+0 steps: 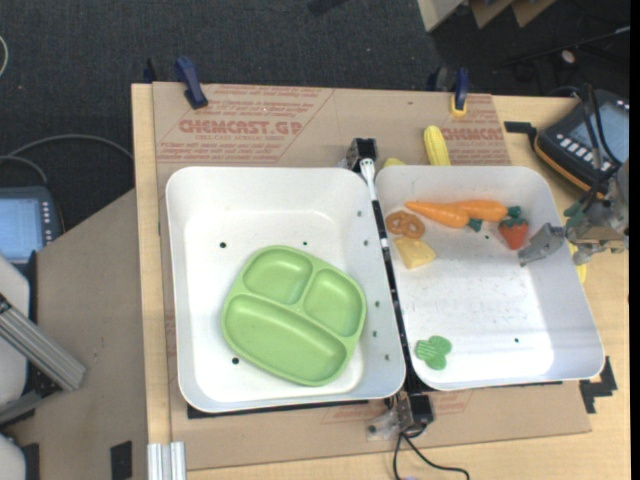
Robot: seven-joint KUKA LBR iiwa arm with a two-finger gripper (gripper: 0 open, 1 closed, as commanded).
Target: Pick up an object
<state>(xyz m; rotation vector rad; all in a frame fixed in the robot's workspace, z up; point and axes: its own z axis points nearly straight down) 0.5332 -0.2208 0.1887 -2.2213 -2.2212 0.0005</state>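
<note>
From above, two shallow white plastic bins sit side by side. The gripper reaches over the right bin at its right rim, near a small red strawberry toy; whether its claw is apart or together cannot be told. Nothing looks lifted yet. A glossy orange carrot, pretzel and pale cheese wedge lie nearby. A smooth green divided plate fills the left bin.

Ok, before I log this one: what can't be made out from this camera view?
- Arm: cut off by the right edge; a grey part of the gripper reaches over the right bin.
- Fingers: too small and blurred to tell open from shut.
- Strawberry: whether the gripper touches it is unclear.
- Yellow item behind the right bin: its lower end is hidden by the rim.
</note>
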